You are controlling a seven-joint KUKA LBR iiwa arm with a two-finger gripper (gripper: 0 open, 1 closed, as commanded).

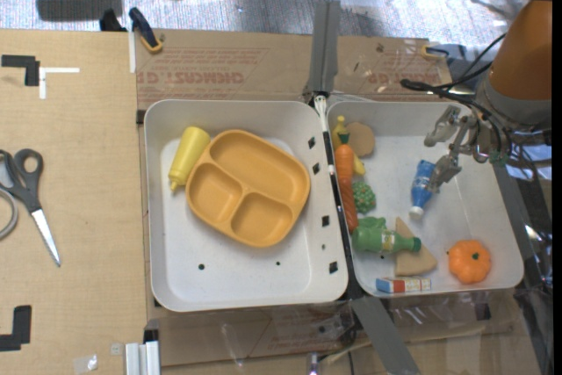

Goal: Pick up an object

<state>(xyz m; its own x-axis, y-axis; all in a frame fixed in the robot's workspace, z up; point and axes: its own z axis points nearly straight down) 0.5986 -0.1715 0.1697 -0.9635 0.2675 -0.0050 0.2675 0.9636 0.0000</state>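
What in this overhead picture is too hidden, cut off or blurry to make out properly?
- Camera view: the two-finger gripper is small and blurred; its finger state is unreadable.
- The small flat red-and-white box: print too small to read.
- The grey-handled scissors: cut off by the left edge.
- The tan wedge-shaped piece: partly covered by the green toy bottle.

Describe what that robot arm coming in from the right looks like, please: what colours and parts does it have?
The arm ends in a broad, rounded orange band above the wrist, with a grey section just below it. From there a small metal two-finger gripper sticks out, silvery grey with thin, angular fingers. Dark cables run along the wrist, and more thin black cables hang behind the arm.
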